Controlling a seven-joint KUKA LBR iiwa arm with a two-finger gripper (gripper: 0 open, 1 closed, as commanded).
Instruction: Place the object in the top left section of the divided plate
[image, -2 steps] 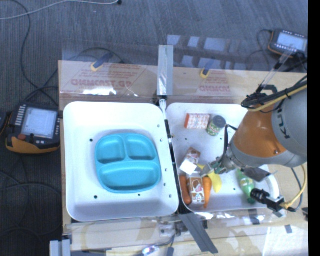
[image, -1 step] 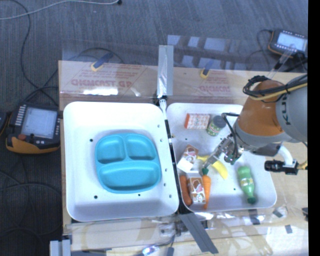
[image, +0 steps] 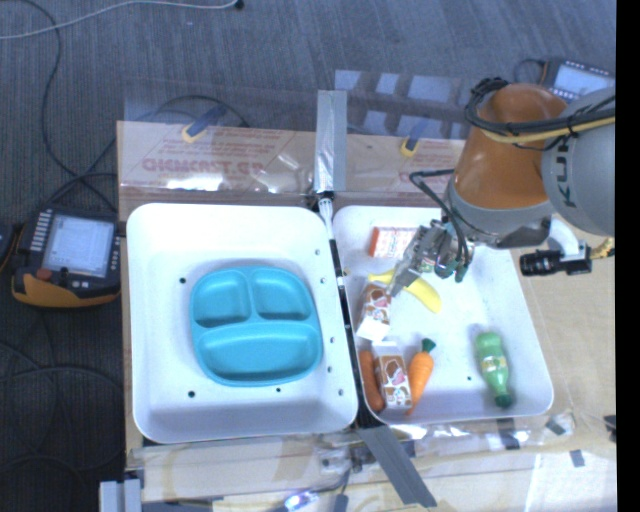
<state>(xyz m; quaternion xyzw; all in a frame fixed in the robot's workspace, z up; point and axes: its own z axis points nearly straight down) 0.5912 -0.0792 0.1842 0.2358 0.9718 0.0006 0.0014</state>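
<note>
Banana (image: 424, 294) in the right bin (image: 530, 330), near its far edge, lies just under our hand (image: 425, 262), whose grip we cannot tell; we judge it light, smooth and curved, best pinched across its middle, for the plate (image: 257, 325).

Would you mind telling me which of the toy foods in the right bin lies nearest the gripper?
The yellow banana: it lies just under the gripper, while the carrot and the green bottle lie farther toward the bin's near edge.
</note>
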